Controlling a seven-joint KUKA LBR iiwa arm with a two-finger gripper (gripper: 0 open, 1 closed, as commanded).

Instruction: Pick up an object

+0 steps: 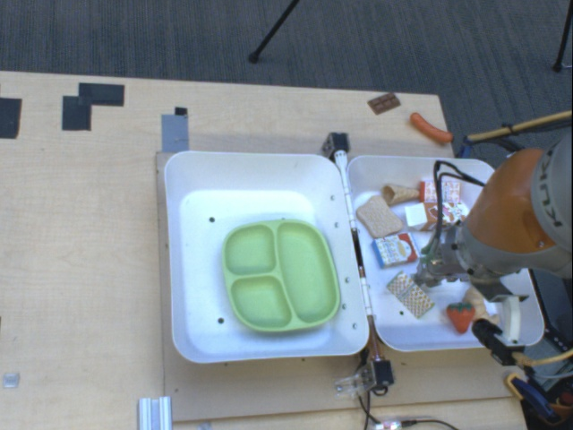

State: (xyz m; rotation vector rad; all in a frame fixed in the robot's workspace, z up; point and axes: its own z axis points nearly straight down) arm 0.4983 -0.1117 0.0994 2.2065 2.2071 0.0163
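Observation:
The right bin (363,267) holds several small toy foods. Among them are a tan bread slice (380,215), a blue and red box (393,250), a checkered waffle piece (411,294), a red and white packet (445,201) and a strawberry (460,317). My gripper (435,267) hangs low over the middle of this bin, just right of the blue box and above the waffle piece. The grey wrist and orange band (512,206) cover the bin's right half. I see nothing held.
The left bin (192,240) holds a green divided plate (280,276). A brown roll (400,193) and a white cube (415,214) lie at the back of the right bin. On the bench behind it lie an orange piece (431,129) and a brown chip (384,103).

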